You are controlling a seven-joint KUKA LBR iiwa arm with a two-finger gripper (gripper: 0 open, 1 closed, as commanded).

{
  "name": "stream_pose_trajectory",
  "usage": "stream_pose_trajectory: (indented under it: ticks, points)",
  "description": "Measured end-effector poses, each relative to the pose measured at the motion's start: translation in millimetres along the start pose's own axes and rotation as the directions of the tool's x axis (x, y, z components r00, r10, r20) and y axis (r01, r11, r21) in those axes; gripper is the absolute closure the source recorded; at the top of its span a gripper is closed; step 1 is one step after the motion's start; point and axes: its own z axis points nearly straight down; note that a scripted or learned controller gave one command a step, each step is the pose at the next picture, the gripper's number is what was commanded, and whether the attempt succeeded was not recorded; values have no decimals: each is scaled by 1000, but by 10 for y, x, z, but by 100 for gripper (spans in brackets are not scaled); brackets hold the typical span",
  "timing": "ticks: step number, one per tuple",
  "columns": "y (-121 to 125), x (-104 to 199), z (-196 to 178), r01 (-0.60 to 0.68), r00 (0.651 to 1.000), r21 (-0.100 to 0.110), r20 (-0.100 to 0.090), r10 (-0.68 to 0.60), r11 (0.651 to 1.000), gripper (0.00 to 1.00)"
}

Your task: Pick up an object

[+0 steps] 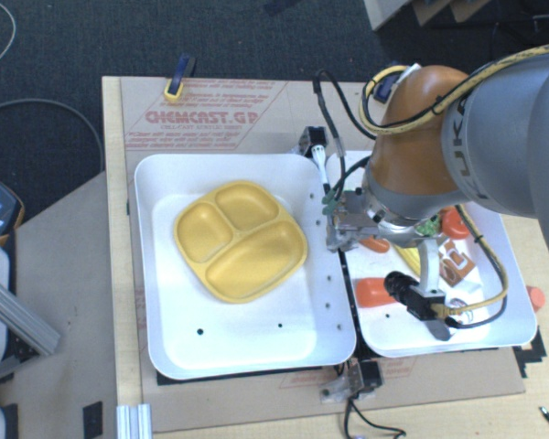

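Note:
A yellow divided plate (241, 240) lies in the left white bin (156, 273). The right white bin (494, 329) holds small items: an orange piece (372, 290) near its left wall, a yellow piece (408, 259), a brown and white block (457, 263) and a red-orange piece (454, 220). My gripper (380, 231) hangs low over the left part of the right bin, just above the orange and yellow pieces. The orange wrist band (421, 135) and grey arm cover it from above, so its tip is hidden. I see nothing held.
A black cable and connector (416, 302) loop from the wrist across the right bin. A cardboard sheet with red print (201, 112) lies behind the bins, with a yellow and blue clip (177, 80) on it. A small orange item (533, 295) sits by the right bin's outer rim.

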Motion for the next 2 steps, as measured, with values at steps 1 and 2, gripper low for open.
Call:
stream_pose_trajectory:
  ticks: [1,2]
  points:
    - [-86,799,-254,1,1000,-14,3,-1,1000,100]
    - [-507,733,-1640,-5,1000,-25,-1,5,1000,100]
